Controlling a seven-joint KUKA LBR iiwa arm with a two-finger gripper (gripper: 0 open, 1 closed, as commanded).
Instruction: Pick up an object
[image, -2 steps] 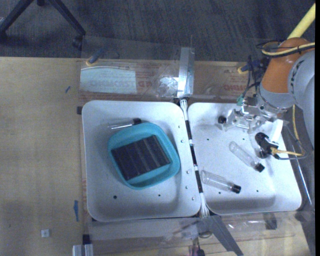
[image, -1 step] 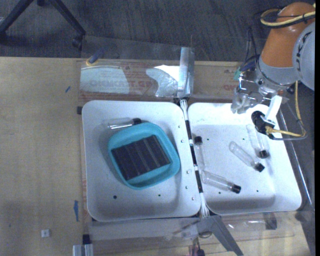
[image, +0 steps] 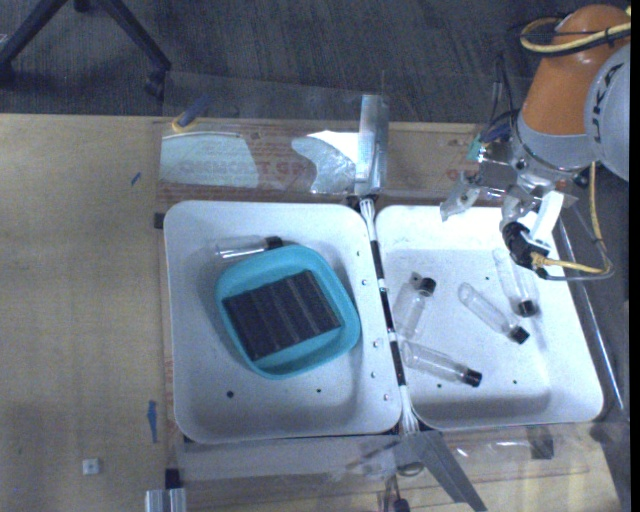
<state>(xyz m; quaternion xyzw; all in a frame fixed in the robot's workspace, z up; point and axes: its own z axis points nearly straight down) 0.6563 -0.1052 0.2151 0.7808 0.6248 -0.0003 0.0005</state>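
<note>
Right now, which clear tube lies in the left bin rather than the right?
The tube beside the blue tray's far edge; the other four lie in the right bin.

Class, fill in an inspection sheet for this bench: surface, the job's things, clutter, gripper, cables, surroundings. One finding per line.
Surface: wooden bench bearing two shallow white bins, left bin and right bin, side by side.
Job's things: four clear plastic tubes with black caps in the right bin; a fifth in the left bin beside a teal square tray with a dark ribbed insert.
Clutter: clear plastic sheeting behind the bins.
Gripper: two-finger gripper above the right bin's far edge; holds nothing visible.
Cables: yellow cable hanging from the wrist.
Surroundings: dark carpet beyond the bench.
</note>
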